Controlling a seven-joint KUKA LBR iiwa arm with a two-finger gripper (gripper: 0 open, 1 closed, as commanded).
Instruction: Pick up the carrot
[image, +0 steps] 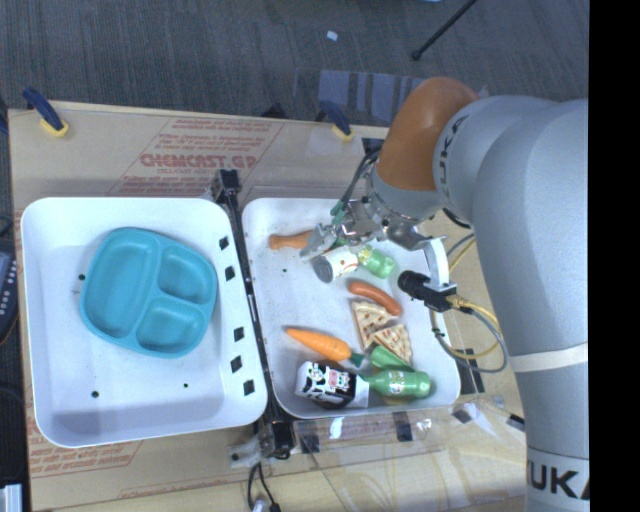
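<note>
The carrot (322, 344) lies in the right bin (262, 300), toward its near-left part, with its orange body slanting across the white floor and its green top pointing toward the near-right corner. Just in front of it stands a small black-and-white carton with a cow print (327, 384), and beside that a green bottle (396, 381) lies on its side along the near wall. A waffle-patterned wedge (378, 327) sits just to the right of the carrot, with a reddish sausage (373, 294) above it. The grey arm (520, 230) reaches in from the right, its orange band (420, 130) over the far edge of this bin, and the gripper (335, 232) hangs over the far part of the bin, well apart from the carrot. Whether its fingers are spread or pressed together cannot be told, because the metal parts there blur into the clutter beneath. Close under it are a small white cylinder (338, 263) and a pale green item (377, 263), and a brown piece (291, 240) lies just to the left near the far wall. The left bin (40, 300) holds a blue divided plate (149, 291) lying flat in its far half.
</note>
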